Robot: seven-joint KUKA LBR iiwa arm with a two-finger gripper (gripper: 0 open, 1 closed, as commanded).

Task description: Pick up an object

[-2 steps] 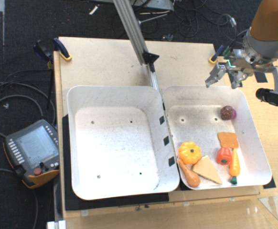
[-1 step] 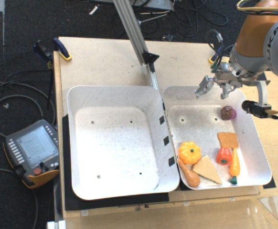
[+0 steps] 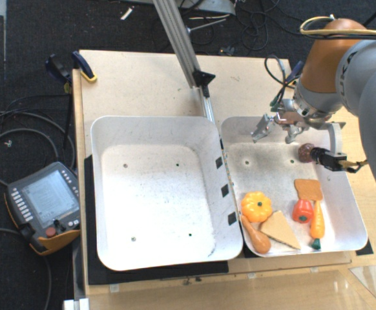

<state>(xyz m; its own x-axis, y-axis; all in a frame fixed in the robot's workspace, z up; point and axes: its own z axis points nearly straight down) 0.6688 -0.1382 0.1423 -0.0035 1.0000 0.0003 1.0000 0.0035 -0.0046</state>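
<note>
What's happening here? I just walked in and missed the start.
A robot arm reaches in from the right, its gripper open over the far end of the right bin, holding nothing. The toy foods, including a yellow pumpkin, a carrot and a cheese wedge, lie at the bin's near end.

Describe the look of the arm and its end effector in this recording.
The arm is bulky and grey, with a broad orange band above the wrist. Thin cables loop over and beside the band. The end effector is small, pale metallic, with two slim fingers.
</note>
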